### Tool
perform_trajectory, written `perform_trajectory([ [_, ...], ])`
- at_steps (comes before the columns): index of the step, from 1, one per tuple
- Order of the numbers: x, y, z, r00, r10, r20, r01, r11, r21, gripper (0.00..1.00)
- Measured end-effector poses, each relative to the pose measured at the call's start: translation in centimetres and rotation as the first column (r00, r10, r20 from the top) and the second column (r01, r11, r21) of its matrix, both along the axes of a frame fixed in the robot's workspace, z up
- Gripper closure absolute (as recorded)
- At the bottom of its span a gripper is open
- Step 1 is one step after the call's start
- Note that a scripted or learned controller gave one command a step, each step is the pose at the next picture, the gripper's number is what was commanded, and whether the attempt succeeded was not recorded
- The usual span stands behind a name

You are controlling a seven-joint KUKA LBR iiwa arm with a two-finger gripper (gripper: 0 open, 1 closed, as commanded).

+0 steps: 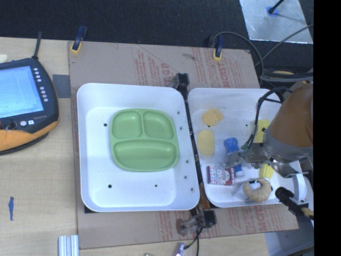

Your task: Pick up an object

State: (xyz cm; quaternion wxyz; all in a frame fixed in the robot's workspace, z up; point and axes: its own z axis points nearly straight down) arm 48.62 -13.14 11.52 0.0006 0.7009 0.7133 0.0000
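Observation:
The right white bin [234, 97] holds several small objects. A round yellow waffle piece [212, 117] lies at its far left, with a pale yellow block [205, 142] just below it. A blue object [231, 144] sits near the middle, and a red and white packet [220, 175] lies toward the front. A tan doughnut-shaped piece [257, 190] rests at the front right. My gripper [238, 160] is low in this bin, just below the blue object and right of the packet. The arm's orange band [293, 124] hides the bin's right part.
The left white bin [93, 143] carries a green divided plate [143, 140]. A yellow piece [262, 129] and another yellow piece [266, 170] lie by the arm. A tablet-like pendant [24, 97] rests on the bench at far left. Cables run behind the right bin.

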Motion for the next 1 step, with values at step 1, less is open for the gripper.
perform_trajectory([
  [1,0.37,2.95,-2.09,1.0,-0.012,0.001,0.012,1.0,-0.001,0.0],
])
